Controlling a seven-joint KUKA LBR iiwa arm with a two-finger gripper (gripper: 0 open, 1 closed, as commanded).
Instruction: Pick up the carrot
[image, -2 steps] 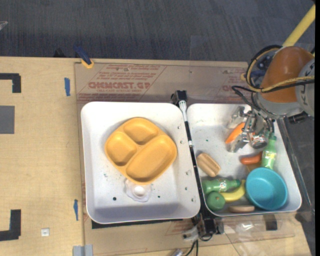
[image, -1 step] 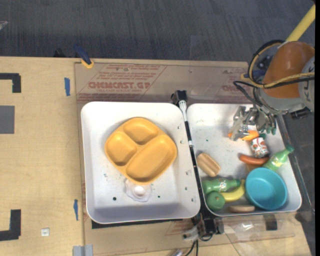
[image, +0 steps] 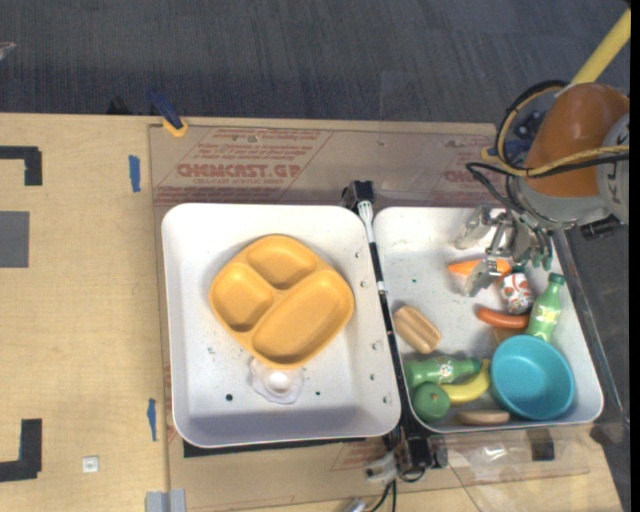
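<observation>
carrot (image: 464, 267) looks like light, stiff, slick plastic, so i'd pinch it mid-body across the narrow width. gripper (image: 496, 262) sits right over it; can't tell its state.

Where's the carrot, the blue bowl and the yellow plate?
carrot (image: 463, 267), camera view, its orange body left of the gripper.
blue bowl (image: 530, 377), camera view, its inside.
yellow plate (image: 281, 297), camera view, its middle.

carrot (image: 466, 267): right end hidden behind jaws | arm (image: 580, 140): cut by right edge
</observation>
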